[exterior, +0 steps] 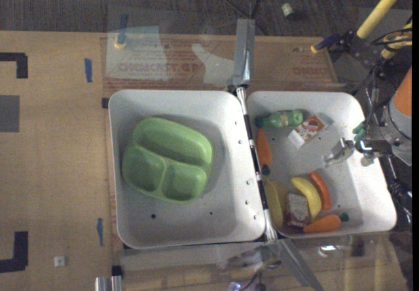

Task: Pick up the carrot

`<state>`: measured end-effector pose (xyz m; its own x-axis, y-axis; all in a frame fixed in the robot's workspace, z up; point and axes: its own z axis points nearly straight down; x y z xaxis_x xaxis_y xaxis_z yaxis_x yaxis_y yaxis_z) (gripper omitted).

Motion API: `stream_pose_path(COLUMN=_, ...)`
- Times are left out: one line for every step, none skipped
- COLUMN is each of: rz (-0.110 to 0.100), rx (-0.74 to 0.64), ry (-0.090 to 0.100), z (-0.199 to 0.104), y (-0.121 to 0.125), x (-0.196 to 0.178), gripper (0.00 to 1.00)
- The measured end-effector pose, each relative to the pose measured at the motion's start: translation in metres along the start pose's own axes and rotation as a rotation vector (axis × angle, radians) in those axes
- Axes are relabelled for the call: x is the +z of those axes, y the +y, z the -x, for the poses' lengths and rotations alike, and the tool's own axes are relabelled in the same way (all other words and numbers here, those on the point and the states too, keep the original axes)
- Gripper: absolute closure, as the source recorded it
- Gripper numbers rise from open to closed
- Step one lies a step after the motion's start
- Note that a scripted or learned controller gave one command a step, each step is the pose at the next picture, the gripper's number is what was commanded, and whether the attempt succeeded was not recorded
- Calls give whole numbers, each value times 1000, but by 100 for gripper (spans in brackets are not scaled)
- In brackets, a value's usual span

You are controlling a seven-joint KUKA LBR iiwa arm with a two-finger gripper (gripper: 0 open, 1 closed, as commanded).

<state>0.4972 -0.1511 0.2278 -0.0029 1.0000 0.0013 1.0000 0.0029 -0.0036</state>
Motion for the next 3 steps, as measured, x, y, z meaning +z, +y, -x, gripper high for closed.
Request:
stream_pose_path(rz=3, rx=-101, ry=-1, z=-48, y=10, x=135, gripper=0)
stream_pose_path(rz=2, rx=-95, ry=-2, z=-45, y=9, x=128, gripper=100)
stream_pose_path(rz=1, rx=-175, ry=-1, z=-118, y=-17, x=46, gripper=100)
